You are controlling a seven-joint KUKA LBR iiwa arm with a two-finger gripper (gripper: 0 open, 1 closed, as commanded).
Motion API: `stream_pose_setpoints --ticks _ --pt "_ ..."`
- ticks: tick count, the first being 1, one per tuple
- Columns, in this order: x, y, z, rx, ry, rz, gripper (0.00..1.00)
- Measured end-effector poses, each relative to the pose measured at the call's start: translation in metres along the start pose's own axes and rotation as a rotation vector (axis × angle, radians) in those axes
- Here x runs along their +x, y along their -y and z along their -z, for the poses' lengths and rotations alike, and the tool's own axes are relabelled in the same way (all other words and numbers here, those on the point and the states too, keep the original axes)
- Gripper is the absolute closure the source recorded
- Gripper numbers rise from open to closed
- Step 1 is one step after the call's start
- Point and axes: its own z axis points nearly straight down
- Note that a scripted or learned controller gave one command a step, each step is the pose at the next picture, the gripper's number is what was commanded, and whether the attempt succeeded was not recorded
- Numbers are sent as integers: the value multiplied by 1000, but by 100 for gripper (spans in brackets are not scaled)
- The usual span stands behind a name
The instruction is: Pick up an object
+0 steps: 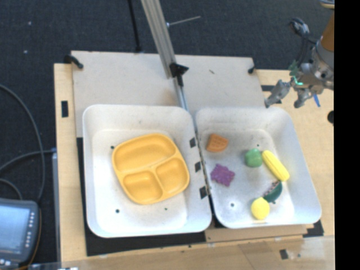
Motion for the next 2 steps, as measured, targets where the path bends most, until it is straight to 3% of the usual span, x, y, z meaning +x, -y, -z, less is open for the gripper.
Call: stream_pose_setpoints --ticks 1,2 --pt "-1 -7 -59 4 -2 2 0" --pt "-10 1 -113 5 -2 -5 0"
